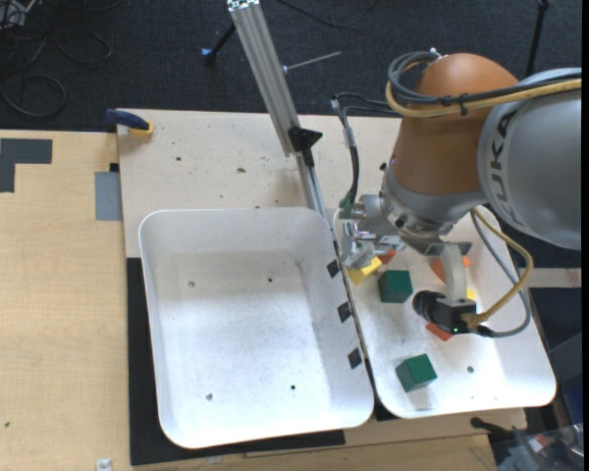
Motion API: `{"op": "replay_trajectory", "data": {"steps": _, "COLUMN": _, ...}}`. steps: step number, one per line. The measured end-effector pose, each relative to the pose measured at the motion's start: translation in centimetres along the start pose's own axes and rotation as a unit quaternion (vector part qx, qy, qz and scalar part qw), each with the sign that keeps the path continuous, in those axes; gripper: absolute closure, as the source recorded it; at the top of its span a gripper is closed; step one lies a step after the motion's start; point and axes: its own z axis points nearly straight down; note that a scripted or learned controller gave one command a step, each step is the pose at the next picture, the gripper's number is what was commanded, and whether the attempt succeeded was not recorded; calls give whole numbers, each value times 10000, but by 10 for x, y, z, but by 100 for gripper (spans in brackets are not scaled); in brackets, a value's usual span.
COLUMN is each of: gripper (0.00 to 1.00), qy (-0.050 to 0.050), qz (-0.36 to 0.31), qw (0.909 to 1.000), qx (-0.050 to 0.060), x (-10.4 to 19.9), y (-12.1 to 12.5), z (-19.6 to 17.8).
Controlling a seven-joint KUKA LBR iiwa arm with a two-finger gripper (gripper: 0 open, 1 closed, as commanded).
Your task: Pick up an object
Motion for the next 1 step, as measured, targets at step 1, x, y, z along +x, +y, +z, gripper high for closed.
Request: {"op": "replay_trajectory", "data": {"steps": 1, "gripper": 100, "qy": -4, "qz": 2, "qw": 10000, "qx": 6, "x": 41, "y": -24, "z": 20}}
